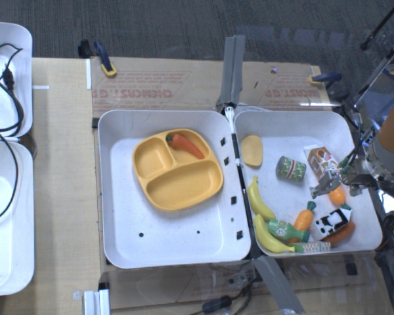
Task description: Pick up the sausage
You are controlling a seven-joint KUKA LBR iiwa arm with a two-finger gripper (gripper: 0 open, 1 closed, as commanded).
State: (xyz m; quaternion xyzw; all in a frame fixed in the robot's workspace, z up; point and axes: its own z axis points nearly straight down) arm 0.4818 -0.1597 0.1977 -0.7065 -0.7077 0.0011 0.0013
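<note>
Nothing is lifted yet: the sausage (339, 233) lies in the right bin (285, 131). Whether the gripper (329, 186) above is spread or closed, I cannot tell.

Colours I read across the two white bins

Left of the grey divider (233, 77) I see the white left bin (118, 195) with a yellow-orange plate (177, 179), and on it a carrot (186, 146) in orange-red with a green tip. Right of the divider, in the white right bin (282, 126): a pale yellow chip (251, 151), a green can (291, 168) with a white pattern, a brown and white carton (321, 161), two yellow bananas (266, 225), an orange carrot (303, 218) with green top, a green bottle (284, 229), a black-and-white patched cow toy (331, 222), and a reddish-brown sausage (341, 233). The bench (59, 176) is pale wood with red-printed cardboard (157, 84).
</note>
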